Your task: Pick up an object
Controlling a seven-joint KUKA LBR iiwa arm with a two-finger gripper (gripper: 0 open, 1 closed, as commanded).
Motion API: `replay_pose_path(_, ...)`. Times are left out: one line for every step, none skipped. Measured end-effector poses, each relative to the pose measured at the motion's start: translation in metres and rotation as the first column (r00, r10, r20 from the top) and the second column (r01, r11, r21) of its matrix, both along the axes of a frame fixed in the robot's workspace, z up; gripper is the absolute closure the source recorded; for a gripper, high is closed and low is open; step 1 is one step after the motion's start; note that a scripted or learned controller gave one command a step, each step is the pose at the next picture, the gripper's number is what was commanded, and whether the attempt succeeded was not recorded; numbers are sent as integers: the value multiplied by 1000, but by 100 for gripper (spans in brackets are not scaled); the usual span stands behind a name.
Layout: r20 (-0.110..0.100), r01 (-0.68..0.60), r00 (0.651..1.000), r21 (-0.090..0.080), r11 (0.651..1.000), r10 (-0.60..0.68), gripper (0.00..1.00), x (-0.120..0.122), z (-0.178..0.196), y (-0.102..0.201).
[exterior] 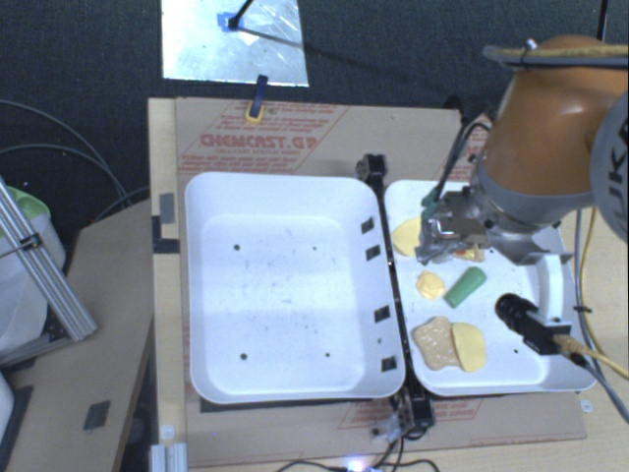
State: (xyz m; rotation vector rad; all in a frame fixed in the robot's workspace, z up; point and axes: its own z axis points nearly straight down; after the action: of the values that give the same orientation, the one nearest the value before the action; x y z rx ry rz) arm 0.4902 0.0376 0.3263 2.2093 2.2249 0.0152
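The gripper (439,244) sits low over the upper left part of the right bin (511,380), right of the frame's centre. This view does not show whether it is open or closed, and no object can be seen held in it. The grey arm (550,155) with its orange band fills the upper right of the frame and covers the bin's upper right corner.

Objects available for picking, all in the right bin:
- A pale yellow disc (406,236) lies just left of the gripper, near the bin's left wall.
- A yellowish piece (474,255) shows just right of the gripper, partly covered by it; its shape cannot be told.
- A small yellow lump (429,285) lies just below the gripper.
- A green cylinder (465,287) lies tilted, just right of the lump and apart from it.
- A tan slice (432,344) lies near the bin's lower left corner.
- A yellow wedge (470,348) lies against the slice's right edge.

The left bin (285,190) takes up the centre of the frame, and its right wall meets the right bin. Both bins rest on a cardboard sheet (295,131) with red lettering. A shiny metal plate (201,37) lies on the dark floor at the upper left. An aluminium rail (44,268) runs along the left edge.
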Motion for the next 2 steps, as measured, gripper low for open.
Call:
replay_pose_path(-18,2,1000,-3,1000,-2,100,32,-116,25)
replay_pose_path(-14,-1,1000,-1,1000,1,100,29,-164,81)
